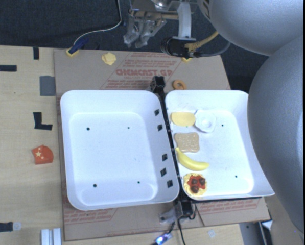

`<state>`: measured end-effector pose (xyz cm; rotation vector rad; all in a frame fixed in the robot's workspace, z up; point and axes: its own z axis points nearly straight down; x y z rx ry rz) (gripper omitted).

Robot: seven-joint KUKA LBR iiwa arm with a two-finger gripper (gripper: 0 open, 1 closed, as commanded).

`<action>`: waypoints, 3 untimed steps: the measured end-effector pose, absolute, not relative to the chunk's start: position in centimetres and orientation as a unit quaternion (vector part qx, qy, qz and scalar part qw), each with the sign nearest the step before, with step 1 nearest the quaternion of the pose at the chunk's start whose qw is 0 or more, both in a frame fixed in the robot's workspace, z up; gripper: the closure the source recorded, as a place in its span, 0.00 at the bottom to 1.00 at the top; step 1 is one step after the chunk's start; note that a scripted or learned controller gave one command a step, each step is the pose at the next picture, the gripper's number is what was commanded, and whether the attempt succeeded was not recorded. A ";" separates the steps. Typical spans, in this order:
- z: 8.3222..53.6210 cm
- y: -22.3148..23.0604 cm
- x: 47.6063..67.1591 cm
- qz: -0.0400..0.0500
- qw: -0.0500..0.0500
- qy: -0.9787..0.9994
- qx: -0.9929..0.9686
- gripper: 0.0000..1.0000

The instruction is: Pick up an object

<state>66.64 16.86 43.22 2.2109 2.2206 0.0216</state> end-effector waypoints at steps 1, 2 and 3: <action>54.3 19.8 66.8 0.006 0.003 0.709 0.705 1.00; 53.6 23.7 57.1 0.000 -0.002 0.710 0.704 1.00; 53.6 23.4 49.4 0.000 -0.001 0.709 0.705 1.00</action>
